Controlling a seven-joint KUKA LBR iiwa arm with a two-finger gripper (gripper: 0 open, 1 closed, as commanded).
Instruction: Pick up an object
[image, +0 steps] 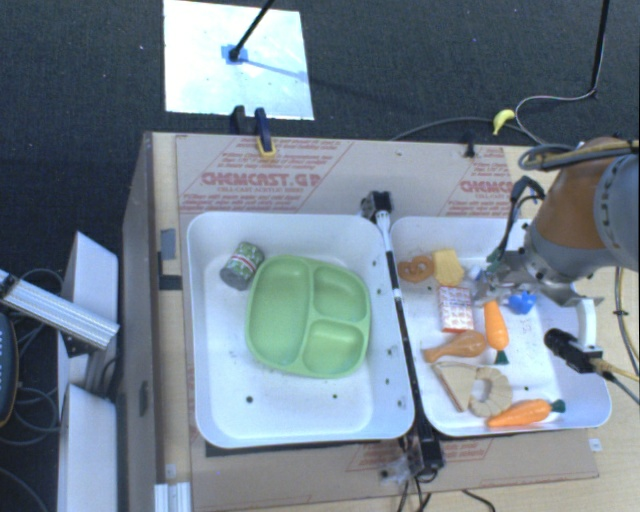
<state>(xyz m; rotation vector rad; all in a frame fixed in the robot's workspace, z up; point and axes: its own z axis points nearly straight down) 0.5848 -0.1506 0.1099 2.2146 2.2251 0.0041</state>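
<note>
Camera view: left white bin holds a small tin can at 10 o'clock of a green divided plastic plate. Right white bin holds an orange toy carrot; gripper hovers just above at its 12 o'clock, grip state unclear.

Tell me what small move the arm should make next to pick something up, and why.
Probably lower the hand a little, straight down. It sits over the right bin at the upper end of the upright carrot, beside the red and white card, with nothing visibly held. The carrot is the nearest toy, so it looks like the easiest target.
</note>
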